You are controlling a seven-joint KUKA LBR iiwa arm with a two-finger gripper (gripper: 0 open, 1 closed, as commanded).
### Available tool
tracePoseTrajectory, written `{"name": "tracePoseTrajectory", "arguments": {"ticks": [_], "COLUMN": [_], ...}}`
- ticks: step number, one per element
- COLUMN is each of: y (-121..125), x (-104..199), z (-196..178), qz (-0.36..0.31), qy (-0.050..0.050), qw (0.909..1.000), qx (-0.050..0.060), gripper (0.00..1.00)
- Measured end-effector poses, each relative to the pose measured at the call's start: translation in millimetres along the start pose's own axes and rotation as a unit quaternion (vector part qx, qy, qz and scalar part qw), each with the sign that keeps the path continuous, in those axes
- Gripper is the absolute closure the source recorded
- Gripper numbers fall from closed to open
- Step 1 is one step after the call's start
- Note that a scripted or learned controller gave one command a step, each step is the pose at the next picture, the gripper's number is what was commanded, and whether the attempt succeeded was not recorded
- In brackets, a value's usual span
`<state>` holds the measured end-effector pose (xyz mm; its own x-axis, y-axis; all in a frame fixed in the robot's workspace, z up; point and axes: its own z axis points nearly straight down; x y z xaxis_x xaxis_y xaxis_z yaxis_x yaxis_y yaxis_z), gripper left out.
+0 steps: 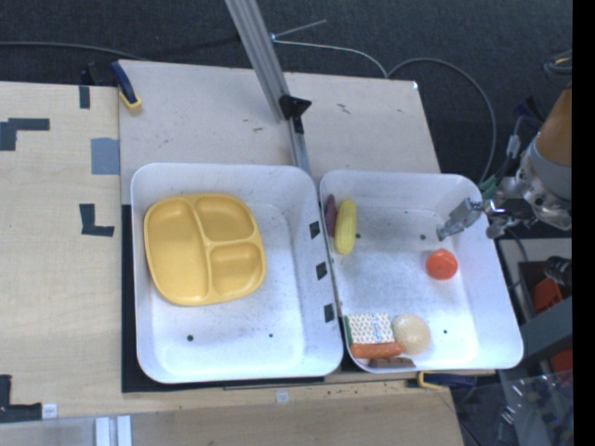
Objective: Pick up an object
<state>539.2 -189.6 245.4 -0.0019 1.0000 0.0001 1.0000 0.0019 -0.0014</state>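
The bench (232, 110) carries two shallow white bins side by side. The left bin (158, 342) holds a yellow divided tray (204, 247) that fills most of its upper left part, near the top left corner. The right bin (483, 333) holds the smaller things. The arm (558, 147) comes in over that bin's right edge near the top right corner, and its claw (459, 219) hangs just inside the rim; whether the claw is open or closed cannot be told, and nothing shows in its grip. A yellow oblong object (346, 227) lies along the right bin's left edge, near the top left corner, well apart from the claw. A pale round ball (411, 333) sits near the bottom edge beside a patterned white packet (369, 327) and a small orange stick (376, 350). An orange-red ball (442, 265) lies just below the claw, towards the right edge, apart from it.
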Motion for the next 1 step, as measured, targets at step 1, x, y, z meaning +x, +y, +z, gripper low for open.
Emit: {"name": "tracePoseTrajectory", "arguments": {"ticks": [1], "y": [29.7], "x": [42.2], "z": [157.4], "qz": [-0.001], "qy": [0.0], "qw": [1.0], "qx": [0.002], "gripper": [0.0]}}
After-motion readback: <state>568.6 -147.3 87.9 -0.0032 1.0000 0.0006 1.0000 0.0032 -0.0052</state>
